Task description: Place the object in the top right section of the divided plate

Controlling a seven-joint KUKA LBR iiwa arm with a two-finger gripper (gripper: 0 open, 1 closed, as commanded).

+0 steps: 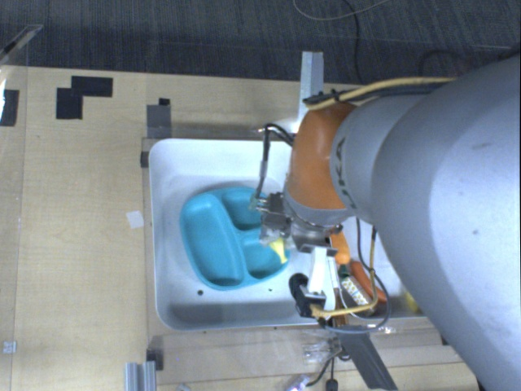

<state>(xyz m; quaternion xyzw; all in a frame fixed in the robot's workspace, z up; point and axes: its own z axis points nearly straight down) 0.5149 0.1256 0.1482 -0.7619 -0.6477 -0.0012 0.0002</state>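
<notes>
A blue divided plate (218, 236) lies in the left white bin (167, 218), with one long section on its left and two smaller ones on its right. My gripper (271, 228) hangs over the plate's right edge, at the two smaller sections, under the orange wrist band. A small yellow object (280, 250) shows just below the gripper at the plate's lower right section; whether it is held or resting there I cannot tell. The arm hides the plate's right rim.
The large grey arm covers the right bin and most of the view's right side. An orange item (344, 248) and a few other small things (359, 288) peek out beneath the arm in the right bin. Cables hang by the wrist.
</notes>
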